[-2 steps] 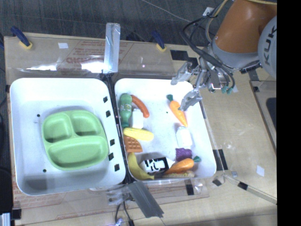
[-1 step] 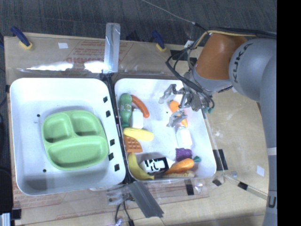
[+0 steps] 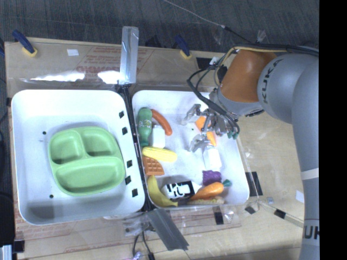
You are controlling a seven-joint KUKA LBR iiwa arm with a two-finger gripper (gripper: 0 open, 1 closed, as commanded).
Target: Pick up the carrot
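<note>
Gripper sits over the upper part of the right bin, its two silver fingers spread, one toward the bin's back wall and one toward the front. Something orange shows in the gap between them, but it's small and half hidden by the wrist, so I can't tell whether it's a toy in the grip or part of the tool. I'd read it as open with nothing confirmed held. The carrot is well clear of the fingers, lying on its side against the near wall, leafy end pointing right. Getting there looks like a move toward the front of the bin. It's crowded there: purple grapes touching it on the finger side, a black-and-white block at its tip, a banana beyond that. White piece lies just in front of the fingers, on the path. To the fingers' left are a hot dog, a green vegetable, corn and a waffle. Left bin holds a green divided plate, irrelevant here.
</note>
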